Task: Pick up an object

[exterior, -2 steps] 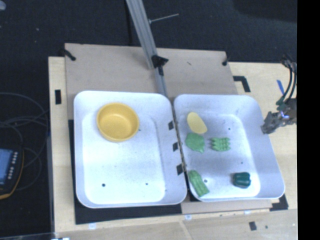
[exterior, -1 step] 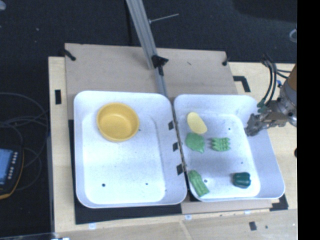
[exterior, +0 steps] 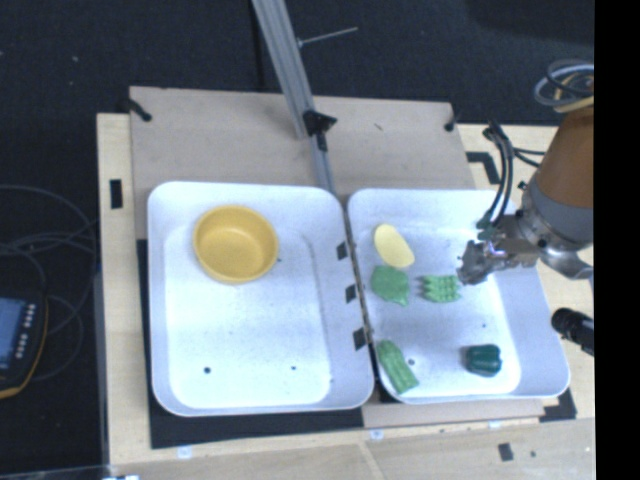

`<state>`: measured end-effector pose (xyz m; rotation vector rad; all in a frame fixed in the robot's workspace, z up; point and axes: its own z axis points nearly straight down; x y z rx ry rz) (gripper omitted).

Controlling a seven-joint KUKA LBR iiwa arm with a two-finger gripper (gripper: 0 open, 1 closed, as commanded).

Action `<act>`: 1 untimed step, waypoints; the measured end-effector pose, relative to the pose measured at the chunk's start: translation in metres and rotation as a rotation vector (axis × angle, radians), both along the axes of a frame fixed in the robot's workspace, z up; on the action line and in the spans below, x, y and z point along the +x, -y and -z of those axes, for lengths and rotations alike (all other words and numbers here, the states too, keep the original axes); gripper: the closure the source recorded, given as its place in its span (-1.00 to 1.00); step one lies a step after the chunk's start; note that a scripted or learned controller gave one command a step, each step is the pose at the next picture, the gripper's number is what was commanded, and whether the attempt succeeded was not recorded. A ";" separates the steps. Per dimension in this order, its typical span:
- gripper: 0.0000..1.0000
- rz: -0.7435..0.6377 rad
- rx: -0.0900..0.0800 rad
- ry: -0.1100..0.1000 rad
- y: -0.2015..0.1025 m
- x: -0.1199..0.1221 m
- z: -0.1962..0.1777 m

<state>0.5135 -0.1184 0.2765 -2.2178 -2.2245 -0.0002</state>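
A pale wooden bench [exterior: 250,118] stands on a dark, carpet-like floor, with black cables trailing off to the left toward a small handheld unit with an orange edge [exterior: 18,338]. A slim grey metal rail [exterior: 285,53] slants down from the top and ends at the seam between two shallow white plastic bins.

The left bin [exterior: 250,368] looks matte and faintly speckled, and holds a round yellow bowl [exterior: 235,243], smooth and glossy, near its upper left corner. The right bin [exterior: 520,368] carries the loose pieces: a pale yellow oval object [exterior: 393,246] near the divider, a lumpy green leafy-looking piece [exterior: 391,285] just below it, a small light green ridged piece [exterior: 438,288] beside that, a long green textured piece [exterior: 397,366] at the lower left corner, and a dark green glossy rounded block [exterior: 482,359] toward the lower right.

The grey arm with its orange band [exterior: 572,173] reaches in from the right, and its gripper [exterior: 472,268] sits low, just beside the ridged piece. I cannot tell how far the fingers are parted, nor whether they grasp anything.
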 end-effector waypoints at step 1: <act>1.00 -0.002 0.000 0.002 -0.055 -0.001 -0.002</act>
